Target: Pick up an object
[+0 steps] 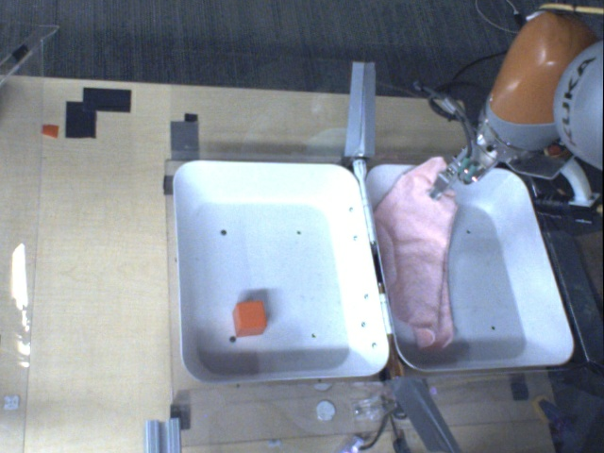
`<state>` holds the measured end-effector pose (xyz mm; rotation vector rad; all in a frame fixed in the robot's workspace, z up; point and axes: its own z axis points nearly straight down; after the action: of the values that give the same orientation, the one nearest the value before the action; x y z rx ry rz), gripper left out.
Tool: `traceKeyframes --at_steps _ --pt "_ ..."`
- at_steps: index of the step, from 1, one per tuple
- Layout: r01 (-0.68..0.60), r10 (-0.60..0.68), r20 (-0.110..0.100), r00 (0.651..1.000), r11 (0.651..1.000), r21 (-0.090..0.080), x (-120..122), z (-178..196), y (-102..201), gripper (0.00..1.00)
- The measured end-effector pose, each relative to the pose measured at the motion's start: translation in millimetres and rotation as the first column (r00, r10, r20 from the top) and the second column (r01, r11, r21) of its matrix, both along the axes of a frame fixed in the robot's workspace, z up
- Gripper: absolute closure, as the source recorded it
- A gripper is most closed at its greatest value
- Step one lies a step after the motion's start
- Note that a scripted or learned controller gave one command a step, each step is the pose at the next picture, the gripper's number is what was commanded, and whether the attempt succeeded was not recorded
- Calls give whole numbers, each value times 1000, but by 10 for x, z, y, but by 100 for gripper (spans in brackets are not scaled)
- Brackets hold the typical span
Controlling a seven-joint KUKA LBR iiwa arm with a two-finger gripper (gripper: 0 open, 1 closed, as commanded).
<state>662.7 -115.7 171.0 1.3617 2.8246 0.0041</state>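
Tool point(451, 179) touches the pink cloth's point(416, 253) top edge — grip state unclear.

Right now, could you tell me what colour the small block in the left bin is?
Orange: the small block shows clearly in the camera view.

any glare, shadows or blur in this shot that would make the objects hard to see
In the camera view, lighting is even and soft: the orange block casts a small shadow in the left bin, the pink cloth shades the right bin floor beside it, a bright reflection streaks the bench at left, and the gripper looks slightly blurred.
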Motion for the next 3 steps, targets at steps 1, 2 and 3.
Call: traceKeyframes --at_steps 1,2,3 --pt "-76 76 -4 997 997 0 -282 -585 -208 100" --pt "-76 76 -4 997 997 0 -282 -584 -208 0" --pt "239 -239 10 971 971 2 5 -775 -210 0"
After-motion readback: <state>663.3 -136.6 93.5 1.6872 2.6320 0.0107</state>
